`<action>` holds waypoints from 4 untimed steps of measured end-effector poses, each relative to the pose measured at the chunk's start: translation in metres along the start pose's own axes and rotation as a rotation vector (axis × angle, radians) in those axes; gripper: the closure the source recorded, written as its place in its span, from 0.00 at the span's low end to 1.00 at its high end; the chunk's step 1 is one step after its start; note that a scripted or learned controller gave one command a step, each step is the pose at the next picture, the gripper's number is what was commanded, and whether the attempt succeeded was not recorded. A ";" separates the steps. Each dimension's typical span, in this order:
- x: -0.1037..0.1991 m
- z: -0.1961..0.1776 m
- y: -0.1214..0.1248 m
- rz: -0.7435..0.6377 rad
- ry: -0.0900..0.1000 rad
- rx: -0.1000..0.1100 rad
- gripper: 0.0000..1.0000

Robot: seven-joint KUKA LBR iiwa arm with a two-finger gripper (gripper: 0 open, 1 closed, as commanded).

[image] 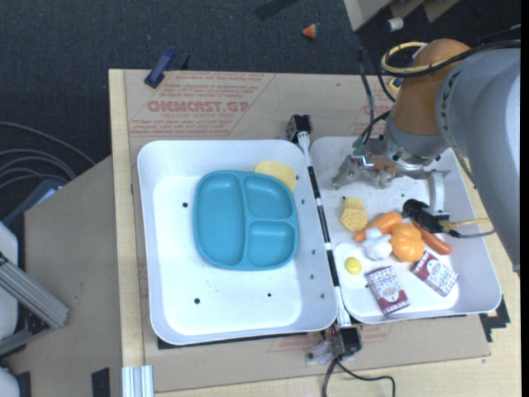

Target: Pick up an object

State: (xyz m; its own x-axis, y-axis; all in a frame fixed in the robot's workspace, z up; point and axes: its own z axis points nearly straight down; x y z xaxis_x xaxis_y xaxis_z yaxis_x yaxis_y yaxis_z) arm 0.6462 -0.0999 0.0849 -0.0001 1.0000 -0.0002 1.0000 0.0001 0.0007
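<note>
My gripper hangs over the back of the right bin, under the orange band of the arm. Just in front of it lies a cluster of small things: a yellow ridged piece, an orange carrot-like piece, a round orange item and a white ball. A small yellow piece and two red-and-white packets lie nearer the front. The gripper is above the objects; nothing is visibly held.
The left bin holds a blue divided plate with a pale yellow item behind it at the back wall. A black divider separates the bins. Cables trail past the right bin's far side.
</note>
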 end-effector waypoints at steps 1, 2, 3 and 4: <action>0.009 0.000 0.021 -0.001 0.000 -0.001 0.00; 0.006 0.001 -0.063 0.001 0.001 0.003 0.00; 0.006 -0.010 -0.063 0.001 0.001 0.001 1.00; 0.055 -0.100 -0.121 -0.001 0.002 0.002 1.00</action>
State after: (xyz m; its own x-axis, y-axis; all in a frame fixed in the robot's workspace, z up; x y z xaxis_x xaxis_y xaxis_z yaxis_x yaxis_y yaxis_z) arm 0.5247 -0.0449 0.1847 -0.0012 1.0000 0.0014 1.0000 0.0012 -0.0018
